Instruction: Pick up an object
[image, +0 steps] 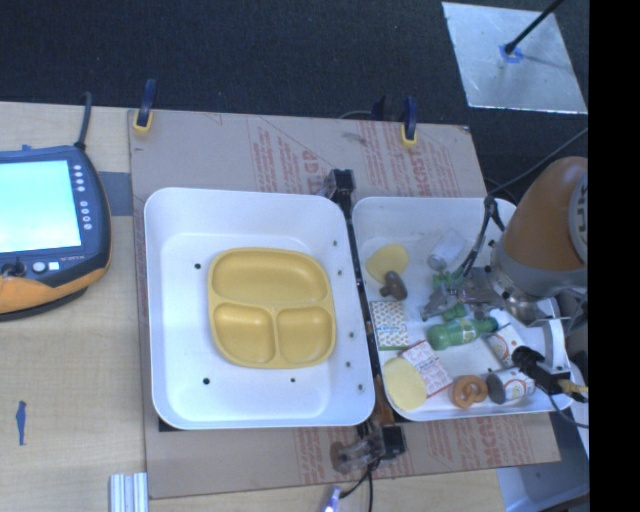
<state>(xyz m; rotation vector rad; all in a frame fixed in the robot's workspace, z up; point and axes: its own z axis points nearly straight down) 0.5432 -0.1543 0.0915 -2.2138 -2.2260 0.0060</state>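
The right bin holds several small items. A green bottle lies on its side near the middle. A pale yellow disc and a small brown piece sit near the bin's left wall. A patterned card, a red-and-white packet, a second yellow disc and a brown doughnut lie toward the front. My gripper hangs low in this bin, just above the green bottle and right of the brown piece. Nothing is visibly held.
The left bin carries a yellow divided tray. A tablet-like pendant rests on the bench at far left. A small white-and-brown item lies at the right bin's front right corner. Clamps hold the cardboard base.
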